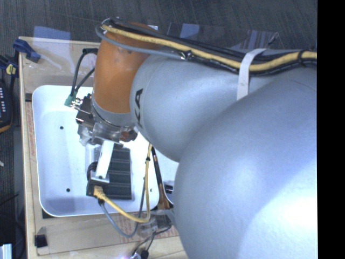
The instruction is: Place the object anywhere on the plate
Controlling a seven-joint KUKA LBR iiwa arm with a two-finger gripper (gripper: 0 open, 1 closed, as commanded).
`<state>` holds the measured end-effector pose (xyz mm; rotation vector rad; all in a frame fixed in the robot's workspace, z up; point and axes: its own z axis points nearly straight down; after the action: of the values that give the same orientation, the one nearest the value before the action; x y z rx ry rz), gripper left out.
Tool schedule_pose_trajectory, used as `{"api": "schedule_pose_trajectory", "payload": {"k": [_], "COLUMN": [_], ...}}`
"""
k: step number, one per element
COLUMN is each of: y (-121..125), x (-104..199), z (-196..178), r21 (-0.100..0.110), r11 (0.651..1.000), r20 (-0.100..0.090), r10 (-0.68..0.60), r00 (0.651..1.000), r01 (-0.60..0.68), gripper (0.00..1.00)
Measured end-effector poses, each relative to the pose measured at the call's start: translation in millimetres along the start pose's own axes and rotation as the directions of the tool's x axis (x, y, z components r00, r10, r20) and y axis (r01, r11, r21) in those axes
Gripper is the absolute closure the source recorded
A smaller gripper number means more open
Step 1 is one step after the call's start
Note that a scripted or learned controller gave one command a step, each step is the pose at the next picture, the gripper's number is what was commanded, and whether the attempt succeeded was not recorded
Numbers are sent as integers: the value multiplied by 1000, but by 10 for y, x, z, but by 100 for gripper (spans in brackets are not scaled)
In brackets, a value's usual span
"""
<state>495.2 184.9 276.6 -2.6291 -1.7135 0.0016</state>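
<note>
One white bin [51, 161] lies open to you at the left of the bench [24, 144]. Its left half is bare floor, apart from two tiny dark marks [61, 127] too small to identify. The grey arm [242, 144] reaches across from the right. Its orange band [116, 74] stands nearly upright over the bin's far right part, and the wrist [108, 127] below it points down at the floor.

That pose looks to me like a working stance rather than a travelling one. The tool is aimed straight into the bin, and its bulk is kept high so it clears the rim.

The claw [89, 131] sits low beneath the wrist, and the arm's own bulk blocks your line to its tip. You cannot tell whether it is wide, narrow or holding anything, so do not count this as a grasp.

As for the object and the plate, you cannot tell where either one lies. The right half of this bin and everything further right is covered by the arm. If they are in reach, I judge they sit somewhere under that cover. Progress on the placement cannot be rated from here.
</note>
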Motion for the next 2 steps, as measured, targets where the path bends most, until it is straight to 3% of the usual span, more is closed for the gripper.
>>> {"api": "schedule_pose_trajectory", "payload": {"k": [1, 2], "y": [-331, -289], "x": [215, 170], "z": [1655, 146], "r21": [4, -2], "r11": [1000, 912], "r20": [7, -1], "r10": [-4, 410], "r00": [1000, 912], "r01": [4, -410], "gripper": [100, 100]}}
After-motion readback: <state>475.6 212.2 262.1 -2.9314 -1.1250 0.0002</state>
